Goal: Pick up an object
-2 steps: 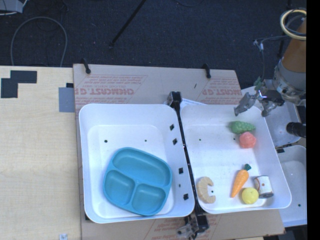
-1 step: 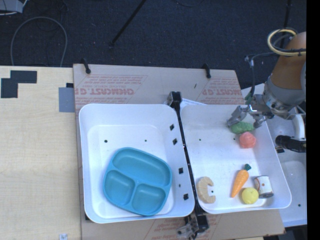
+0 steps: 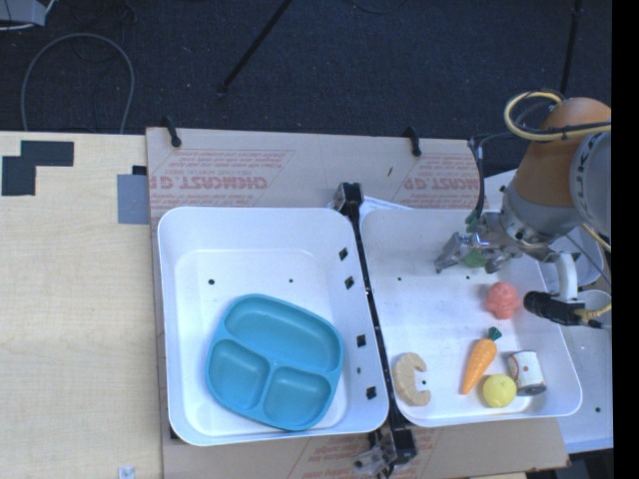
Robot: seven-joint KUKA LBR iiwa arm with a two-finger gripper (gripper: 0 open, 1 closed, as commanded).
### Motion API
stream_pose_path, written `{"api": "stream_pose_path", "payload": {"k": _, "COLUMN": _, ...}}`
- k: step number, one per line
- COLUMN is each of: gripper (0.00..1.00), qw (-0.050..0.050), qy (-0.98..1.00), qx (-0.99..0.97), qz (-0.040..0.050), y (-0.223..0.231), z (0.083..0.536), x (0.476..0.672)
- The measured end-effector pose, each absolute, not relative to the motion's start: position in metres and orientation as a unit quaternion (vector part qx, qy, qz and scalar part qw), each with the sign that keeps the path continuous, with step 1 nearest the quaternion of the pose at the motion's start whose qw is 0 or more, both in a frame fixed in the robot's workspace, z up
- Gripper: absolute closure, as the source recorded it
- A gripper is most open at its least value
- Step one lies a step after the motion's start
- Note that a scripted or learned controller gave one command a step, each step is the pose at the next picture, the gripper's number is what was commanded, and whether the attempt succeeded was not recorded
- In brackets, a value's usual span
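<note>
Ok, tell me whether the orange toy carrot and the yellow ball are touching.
Cannot tell. In the camera view the orange toy carrot's tip ends right beside the yellow ball, with no plain gap or contact.

- My left bin (image 3: 190, 257) is open along its back and left — the blue divided tray (image 3: 275, 360) fills its front.
- In the right bin (image 3: 399, 238), the middle floor is bare.
- Crowding the right and front: pink ball (image 3: 503, 299), carrot (image 3: 479, 363), yellow ball (image 3: 498, 390), curved biscuit (image 3: 410, 379).

Robotics lab: cardboard-lined bench (image 3: 250, 173), white bins (image 3: 180, 267), loose floor cables (image 3: 80, 53)
</note>
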State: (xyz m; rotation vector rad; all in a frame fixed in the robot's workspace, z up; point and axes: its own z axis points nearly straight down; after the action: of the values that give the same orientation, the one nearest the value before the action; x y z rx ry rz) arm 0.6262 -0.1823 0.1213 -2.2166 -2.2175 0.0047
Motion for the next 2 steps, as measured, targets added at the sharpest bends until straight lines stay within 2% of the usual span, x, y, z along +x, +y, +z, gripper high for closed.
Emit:
{"api": "stream_pose_path", "payload": {"k": 1, "gripper": 0.0, "qw": 0.003, "qy": -0.707, "qx": -0.707, "qz": 0.0018, "y": -0.181, "z": 0.085, "x": 0.625}}
{"api": "stream_pose_path", "payload": {"k": 2, "gripper": 1.0, "qw": 0.001, "qy": -0.707, "qx": -0.707, "qz": 0.001, "y": -0.181, "z": 0.098, "x": 0.626}}
